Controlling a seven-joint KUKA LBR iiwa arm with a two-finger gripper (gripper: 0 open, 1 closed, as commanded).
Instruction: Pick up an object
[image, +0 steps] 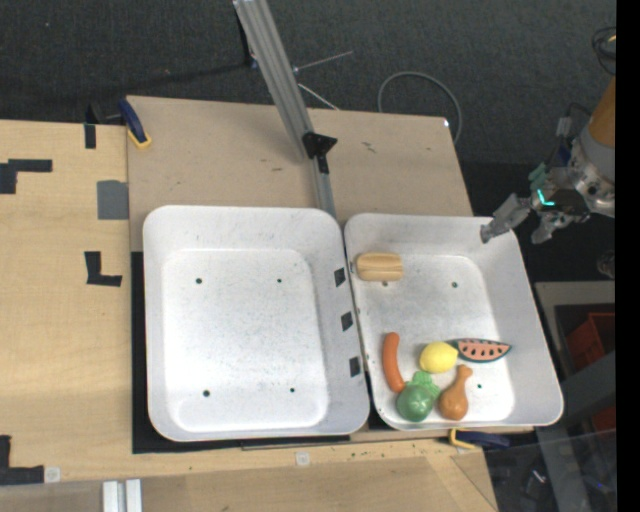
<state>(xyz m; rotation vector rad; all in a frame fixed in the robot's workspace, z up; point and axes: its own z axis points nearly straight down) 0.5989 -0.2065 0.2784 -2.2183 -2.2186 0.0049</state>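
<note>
The right bin (500, 290) holds several toy foods. A tan bread roll (379, 266) lies near its back left corner. Near the front sit an orange carrot (393, 361), a yellow lemon (438, 357), a watermelon slice (483, 349), a green broccoli-like piece (416, 398) and a brown drumstick (456, 394). My gripper (518, 222) hangs open beyond the bin's back right corner, with nothing between its two spread fingers.
The left bin (245, 320) sits beside the right one. A slanted metal rail (285, 85) runs from the top down to the gap between the bins. Black clips (346, 320) line that gap. A blue clamp (133, 122) sits at the back left.
</note>
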